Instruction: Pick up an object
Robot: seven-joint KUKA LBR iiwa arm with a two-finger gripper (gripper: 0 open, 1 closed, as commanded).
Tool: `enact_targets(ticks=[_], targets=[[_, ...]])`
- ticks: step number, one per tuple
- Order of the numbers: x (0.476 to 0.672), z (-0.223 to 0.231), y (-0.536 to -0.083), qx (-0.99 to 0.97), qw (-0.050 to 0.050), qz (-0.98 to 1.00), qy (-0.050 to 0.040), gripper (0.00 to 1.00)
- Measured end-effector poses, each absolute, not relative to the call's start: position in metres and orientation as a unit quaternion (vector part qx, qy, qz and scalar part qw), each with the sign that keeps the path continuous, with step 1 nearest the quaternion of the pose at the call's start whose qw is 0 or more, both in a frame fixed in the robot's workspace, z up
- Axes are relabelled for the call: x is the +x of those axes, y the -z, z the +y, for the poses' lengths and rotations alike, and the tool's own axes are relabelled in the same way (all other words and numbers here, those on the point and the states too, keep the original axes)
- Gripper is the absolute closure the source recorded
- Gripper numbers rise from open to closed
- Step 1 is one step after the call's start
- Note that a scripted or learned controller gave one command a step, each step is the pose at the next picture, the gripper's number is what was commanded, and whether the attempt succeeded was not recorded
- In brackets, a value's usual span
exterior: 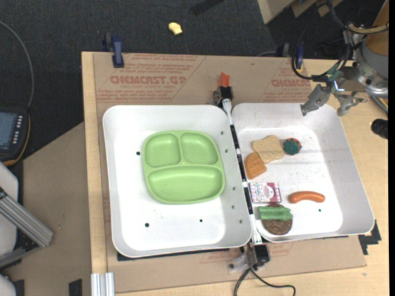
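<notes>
claw (329, 101) open, above right bin (352, 165) far corner | green plate (183, 166) in left bin (123, 184)

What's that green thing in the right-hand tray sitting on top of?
The green toy lies across a round brown piece, perhaps a burger patty or cookie, at the right bin's near edge. The brown piece's lower half shows; its upper part is covered, so I can't tell what it is.

Right bin (345, 159) bare along far and right sides, food items (271, 177) crowding its left half
</notes>
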State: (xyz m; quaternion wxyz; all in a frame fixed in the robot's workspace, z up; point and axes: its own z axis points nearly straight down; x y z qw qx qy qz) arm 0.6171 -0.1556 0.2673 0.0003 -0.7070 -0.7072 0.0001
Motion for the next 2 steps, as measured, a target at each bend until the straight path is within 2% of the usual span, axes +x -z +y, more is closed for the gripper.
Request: enact_targets(ticks=[1,2], targets=[[0.619,-0.164,-0.077,-0.708,0.003,-0.706,-0.0004,0.0],[0.624,-0.165,-0.099,-0.707,-0.004,-0.707,0.0032,1.0]])
